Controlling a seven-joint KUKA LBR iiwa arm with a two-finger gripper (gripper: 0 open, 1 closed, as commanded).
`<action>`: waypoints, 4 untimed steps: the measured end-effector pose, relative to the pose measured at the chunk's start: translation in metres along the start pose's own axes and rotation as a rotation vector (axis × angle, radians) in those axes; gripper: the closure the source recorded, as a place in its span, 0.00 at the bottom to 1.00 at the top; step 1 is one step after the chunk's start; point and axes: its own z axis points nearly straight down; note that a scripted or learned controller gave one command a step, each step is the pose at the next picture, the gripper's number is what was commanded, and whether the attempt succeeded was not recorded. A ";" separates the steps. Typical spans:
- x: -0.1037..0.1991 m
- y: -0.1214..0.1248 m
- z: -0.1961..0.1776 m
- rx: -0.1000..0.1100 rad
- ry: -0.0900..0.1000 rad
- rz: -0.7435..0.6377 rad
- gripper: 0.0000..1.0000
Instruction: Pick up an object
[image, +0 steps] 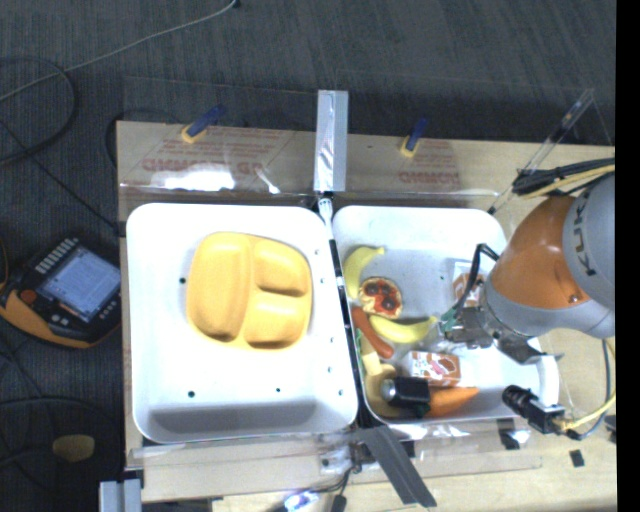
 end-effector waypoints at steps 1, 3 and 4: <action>0.000 0.000 0.000 -0.001 -0.001 0.000 0.00; 0.039 0.176 0.013 0.004 -0.010 0.010 0.00; 0.039 0.176 0.006 0.010 -0.014 0.005 1.00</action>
